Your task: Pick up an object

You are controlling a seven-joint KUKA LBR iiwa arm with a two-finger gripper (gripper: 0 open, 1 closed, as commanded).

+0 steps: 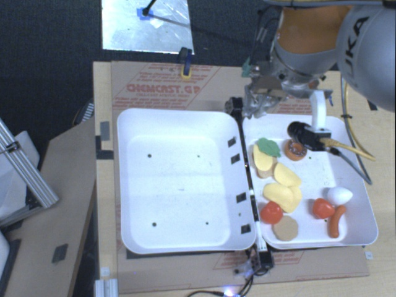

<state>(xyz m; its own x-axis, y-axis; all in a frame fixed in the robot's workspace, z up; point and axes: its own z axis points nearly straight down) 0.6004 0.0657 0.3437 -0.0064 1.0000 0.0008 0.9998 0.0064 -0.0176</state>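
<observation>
My gripper (258, 107) hangs over the back left corner of the right bin (359, 184), above the divide between the two bins. It sits behind a green leaf-shaped piece (268, 146) and apart from it. Nothing shows between its fingers. In the right bin lie a brown-and-orange donut (296, 151), three yellow pieces (283, 195), two red tomatoes (271, 212), a tan disc (285, 229), a white egg (339, 195) and an orange sausage (335, 221).
The left bin (179, 184) lies beside the right one, with black clips (238, 159) along their shared edge. A shiny metal sheet (147, 16) lies behind the bench. A metal rail (25, 172) slants at the far left.
</observation>
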